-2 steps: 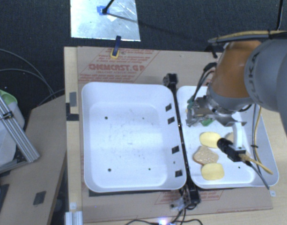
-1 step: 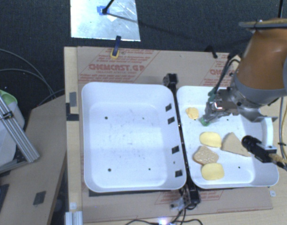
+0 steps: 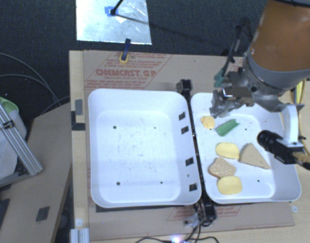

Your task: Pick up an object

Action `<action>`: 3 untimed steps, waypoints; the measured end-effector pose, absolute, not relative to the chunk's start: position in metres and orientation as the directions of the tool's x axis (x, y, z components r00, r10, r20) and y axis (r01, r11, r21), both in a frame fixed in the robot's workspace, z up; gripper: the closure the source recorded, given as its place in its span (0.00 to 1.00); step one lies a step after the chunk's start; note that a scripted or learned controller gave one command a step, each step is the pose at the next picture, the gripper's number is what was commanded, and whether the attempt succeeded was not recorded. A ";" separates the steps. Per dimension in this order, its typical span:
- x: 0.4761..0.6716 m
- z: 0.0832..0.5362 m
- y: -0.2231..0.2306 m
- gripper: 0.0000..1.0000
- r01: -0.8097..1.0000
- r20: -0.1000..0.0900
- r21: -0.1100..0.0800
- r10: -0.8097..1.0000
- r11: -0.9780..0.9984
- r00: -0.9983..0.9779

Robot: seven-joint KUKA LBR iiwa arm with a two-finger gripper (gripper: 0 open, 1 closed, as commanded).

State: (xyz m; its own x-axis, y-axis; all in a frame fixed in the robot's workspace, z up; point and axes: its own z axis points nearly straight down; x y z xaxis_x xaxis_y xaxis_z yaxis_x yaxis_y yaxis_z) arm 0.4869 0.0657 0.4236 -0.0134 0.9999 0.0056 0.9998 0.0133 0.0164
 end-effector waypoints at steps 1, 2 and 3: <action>0.487 0.382 0.017 1.00 1.000 -0.001 0.002 1.000 -0.003 0.003; 0.487 0.435 0.086 1.00 1.000 0.003 0.008 1.000 0.011 -0.011; 0.487 0.418 0.105 1.00 1.000 0.001 0.002 1.000 0.006 -0.006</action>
